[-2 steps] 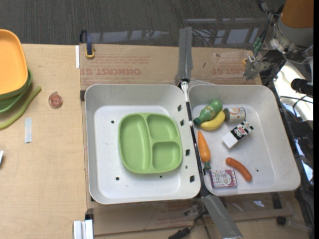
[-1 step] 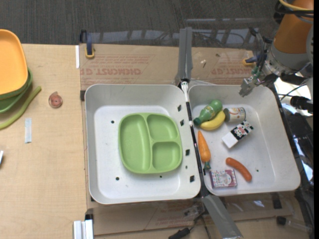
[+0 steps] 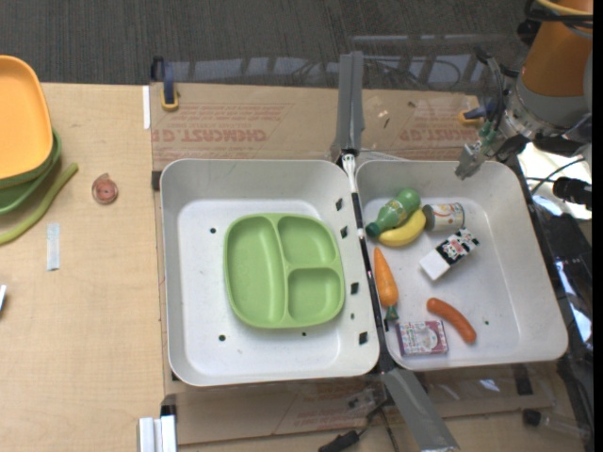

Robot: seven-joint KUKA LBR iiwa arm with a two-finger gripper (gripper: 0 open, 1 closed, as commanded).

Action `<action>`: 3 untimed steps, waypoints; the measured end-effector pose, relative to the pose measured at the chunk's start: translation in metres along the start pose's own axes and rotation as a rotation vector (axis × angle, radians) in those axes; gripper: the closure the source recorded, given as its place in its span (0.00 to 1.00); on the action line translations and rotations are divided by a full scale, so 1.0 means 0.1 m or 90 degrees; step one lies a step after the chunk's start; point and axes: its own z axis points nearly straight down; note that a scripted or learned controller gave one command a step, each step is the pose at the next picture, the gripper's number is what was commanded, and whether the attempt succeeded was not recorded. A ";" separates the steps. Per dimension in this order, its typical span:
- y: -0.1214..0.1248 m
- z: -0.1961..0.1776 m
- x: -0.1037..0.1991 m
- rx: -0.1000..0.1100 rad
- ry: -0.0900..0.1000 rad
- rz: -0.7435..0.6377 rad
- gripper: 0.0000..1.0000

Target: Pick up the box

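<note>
A small pink box [image 3: 421,337] lies flat at the front left of the right bin [image 3: 528,252]. In the middle of that bin a white carton [image 3: 449,253] with black cow patches lies at a slant. My gripper [image 3: 470,164] hangs over the bin's back rim, well behind both and apart from them. Nothing is seen held in it. The arm's orange band [image 3: 558,50] is at the top right.
The right bin also holds a green bottle [image 3: 396,208], a banana [image 3: 403,231], a small can [image 3: 446,217], a carrot [image 3: 385,279] and a red sausage [image 3: 452,318]. A green divided plate [image 3: 283,269] lies in the left bin [image 3: 188,252]. Orange and green dishes [image 3: 21,130] sit at the far left.
</note>
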 end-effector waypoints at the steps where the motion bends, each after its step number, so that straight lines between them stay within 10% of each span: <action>1: 0.00 -0.09 -0.01 -0.001 -0.001 0.000 1.00; 2: -0.20 0.86 0.22 -0.001 0.001 -0.066 1.00; 3: -0.19 0.76 0.21 -0.003 0.000 -0.064 1.00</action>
